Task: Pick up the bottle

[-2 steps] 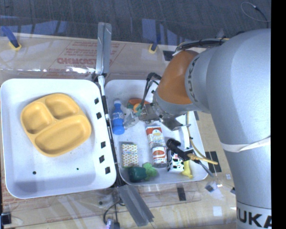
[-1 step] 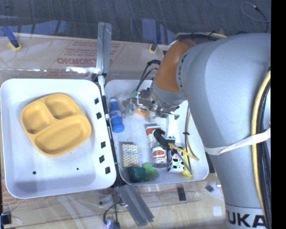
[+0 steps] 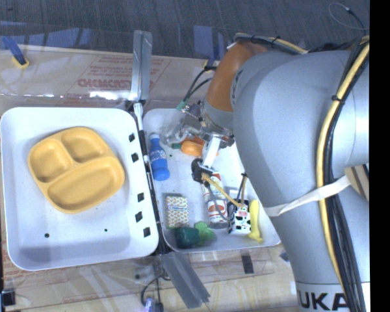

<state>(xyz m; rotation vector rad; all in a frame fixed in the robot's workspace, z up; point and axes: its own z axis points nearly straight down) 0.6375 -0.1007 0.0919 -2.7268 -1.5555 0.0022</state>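
The bottle (image 3: 158, 156) is blue with a white cap and lies along the left wall of the right bin (image 3: 157, 121), cap toward the far end. My gripper (image 3: 190, 137) hangs below the orange wrist band, low over the far half of the right bin. It is just right of the bottle, above a small orange object (image 3: 191, 147). Nothing shows clearly in its grasp, and the arm's bulk hides much of the bin's right side.
Also in the right bin are a patterned sponge-like block (image 3: 176, 210), a green item (image 3: 194, 234), a small can (image 3: 216, 210) and a yellow and white toy (image 3: 244, 221). A yellow divided plate (image 3: 75, 168) lies in the left bin (image 3: 26, 239).
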